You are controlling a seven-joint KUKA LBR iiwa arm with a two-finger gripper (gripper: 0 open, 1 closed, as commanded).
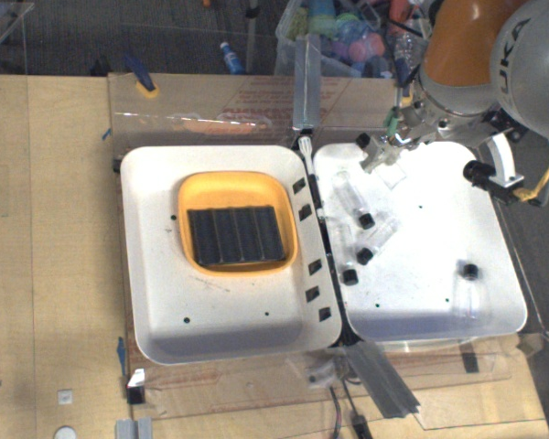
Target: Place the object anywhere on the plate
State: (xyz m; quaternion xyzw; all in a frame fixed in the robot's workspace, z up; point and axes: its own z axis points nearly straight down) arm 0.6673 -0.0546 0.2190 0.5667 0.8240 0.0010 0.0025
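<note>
My tool (395, 135) hangs over the right white bin's (494, 314) far edge, its grip impossible to tell, so I'm pre-grasp: clear black-capped plastic vials (366, 231) lie below, needing pickup toward the orange rectangular plate (190, 190) in the left bin.

One camera set high above the bench (46, 245), tilted down, both white bins (156, 327) seen whole, arm (494, 35) seen at right

A wooden bench (46, 245) fronts a clutter-filled clear tub (357, 16).
</note>
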